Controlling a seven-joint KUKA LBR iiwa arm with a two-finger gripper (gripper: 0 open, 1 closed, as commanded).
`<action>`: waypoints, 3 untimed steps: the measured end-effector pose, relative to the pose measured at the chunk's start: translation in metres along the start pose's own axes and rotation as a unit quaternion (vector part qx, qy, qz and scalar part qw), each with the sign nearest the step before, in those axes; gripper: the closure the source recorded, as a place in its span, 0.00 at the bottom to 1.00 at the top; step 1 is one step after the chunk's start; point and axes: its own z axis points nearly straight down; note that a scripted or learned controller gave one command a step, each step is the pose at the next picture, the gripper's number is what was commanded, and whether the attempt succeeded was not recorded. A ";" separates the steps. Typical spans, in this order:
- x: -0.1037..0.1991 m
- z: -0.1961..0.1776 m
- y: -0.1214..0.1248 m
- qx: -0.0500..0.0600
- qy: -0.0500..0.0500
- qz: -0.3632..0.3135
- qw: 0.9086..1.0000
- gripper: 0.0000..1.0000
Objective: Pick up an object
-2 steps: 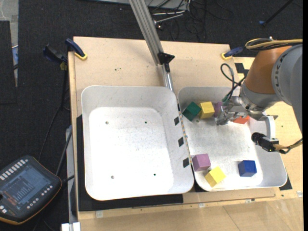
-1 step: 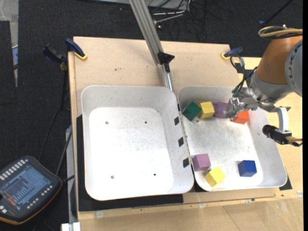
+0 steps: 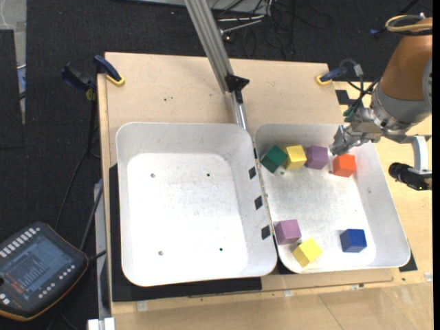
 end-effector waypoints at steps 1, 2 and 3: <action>0.000 -0.033 0.001 0.001 0.000 0.000 1.000 1.00; 0.049 -0.026 0.006 0.003 0.002 -0.002 1.000 1.00; 0.102 -0.017 0.004 0.004 0.002 -0.003 1.000 1.00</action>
